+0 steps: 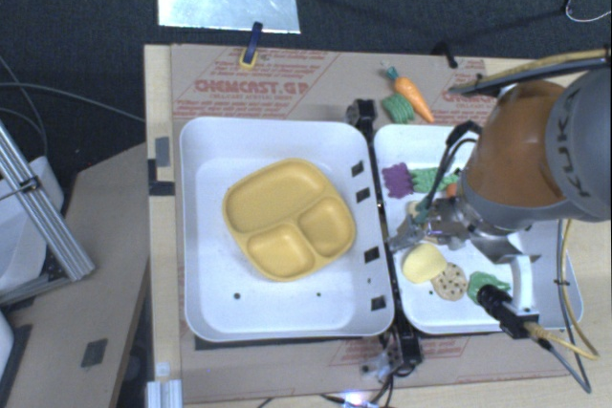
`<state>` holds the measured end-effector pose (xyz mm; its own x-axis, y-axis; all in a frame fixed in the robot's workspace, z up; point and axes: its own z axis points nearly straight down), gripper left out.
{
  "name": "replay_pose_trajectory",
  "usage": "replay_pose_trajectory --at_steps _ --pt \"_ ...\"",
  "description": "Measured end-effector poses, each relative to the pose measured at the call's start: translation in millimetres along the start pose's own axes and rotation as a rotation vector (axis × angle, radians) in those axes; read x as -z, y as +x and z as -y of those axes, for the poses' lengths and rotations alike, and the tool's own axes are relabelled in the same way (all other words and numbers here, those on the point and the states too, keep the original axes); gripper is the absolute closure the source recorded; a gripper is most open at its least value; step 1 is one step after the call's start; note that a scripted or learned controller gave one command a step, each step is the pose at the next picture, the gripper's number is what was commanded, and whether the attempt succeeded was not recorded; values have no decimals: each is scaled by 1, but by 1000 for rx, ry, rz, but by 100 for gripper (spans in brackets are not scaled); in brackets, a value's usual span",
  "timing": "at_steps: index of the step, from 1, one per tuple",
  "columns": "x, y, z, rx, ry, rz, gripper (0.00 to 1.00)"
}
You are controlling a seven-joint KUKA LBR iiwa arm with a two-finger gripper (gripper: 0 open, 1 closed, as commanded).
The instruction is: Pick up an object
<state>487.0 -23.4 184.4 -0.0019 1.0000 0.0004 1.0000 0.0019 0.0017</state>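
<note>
Lemon (424, 264) lies just below gripper (418, 229).

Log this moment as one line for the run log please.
arm: over right bin | gripper: above yellow toy, nothing seen held | yellow tray: left bin

Bulky grey arm (574, 148) with broad orange band, dark "KUK" lettering, black cables at the wrist.

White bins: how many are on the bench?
2. The left bin holds a yellow tray; the right bin holds toys under the arm, which partly hides it.
</note>
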Motion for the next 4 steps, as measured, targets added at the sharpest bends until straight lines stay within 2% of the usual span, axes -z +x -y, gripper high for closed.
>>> replay_pose_trajectory --at_steps 1,2,3,4 --pt "0 -20 0 -2 0 1 0" --pt "0 45 -39 9 -2 -2 0" --pt "0 36 -97 4 -5 1 0" --pt "0 16 -105 -2 -1 1 0"
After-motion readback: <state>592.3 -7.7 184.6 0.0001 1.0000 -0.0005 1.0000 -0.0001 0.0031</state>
